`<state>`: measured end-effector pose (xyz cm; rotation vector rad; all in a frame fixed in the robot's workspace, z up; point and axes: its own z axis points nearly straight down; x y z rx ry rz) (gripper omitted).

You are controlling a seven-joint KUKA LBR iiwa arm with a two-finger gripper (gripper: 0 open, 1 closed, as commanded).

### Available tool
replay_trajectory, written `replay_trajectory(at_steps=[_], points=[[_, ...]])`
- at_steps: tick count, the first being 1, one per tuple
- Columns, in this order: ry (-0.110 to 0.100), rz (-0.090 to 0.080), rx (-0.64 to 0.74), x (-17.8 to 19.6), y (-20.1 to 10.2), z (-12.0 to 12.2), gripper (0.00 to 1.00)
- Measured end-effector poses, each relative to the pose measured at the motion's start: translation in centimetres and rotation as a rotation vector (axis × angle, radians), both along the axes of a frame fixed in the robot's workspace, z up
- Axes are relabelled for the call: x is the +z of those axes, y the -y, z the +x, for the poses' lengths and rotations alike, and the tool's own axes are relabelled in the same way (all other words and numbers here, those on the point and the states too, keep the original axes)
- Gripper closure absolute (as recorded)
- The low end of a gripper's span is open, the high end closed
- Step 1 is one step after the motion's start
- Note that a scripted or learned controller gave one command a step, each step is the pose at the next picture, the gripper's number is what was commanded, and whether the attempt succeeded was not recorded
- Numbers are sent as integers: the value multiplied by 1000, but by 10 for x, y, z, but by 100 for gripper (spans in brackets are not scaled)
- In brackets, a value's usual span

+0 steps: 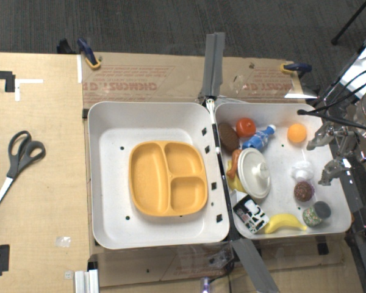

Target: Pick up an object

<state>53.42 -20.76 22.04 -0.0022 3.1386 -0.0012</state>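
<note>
While gripper [332, 157] jaws unclear, yellow tray [168, 177] in left bin [104, 182], banana [283, 223] in right bin [335, 224]

A pair of black-handled scissors [15, 157] lies on the wooden tabletop [36, 224], well apart from the left bin [104, 182]. A sheet of brown cardboard [146, 81] lies under the rear edge of both bins, held by a blue clamp [88, 54] at its left corner and another clamp [296, 68] at its right. A grey bar [213, 63] stands between the bins
</note>
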Motion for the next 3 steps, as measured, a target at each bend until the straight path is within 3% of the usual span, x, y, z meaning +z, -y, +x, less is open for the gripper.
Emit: replay_trajectory(at_steps=[1, 2, 3], points=[[1, 0, -149, -122, 13, 58, 0], [5, 0, -165, -125, -16, 108, 0], [4, 0, -242, -126, -62, 117, 0]])
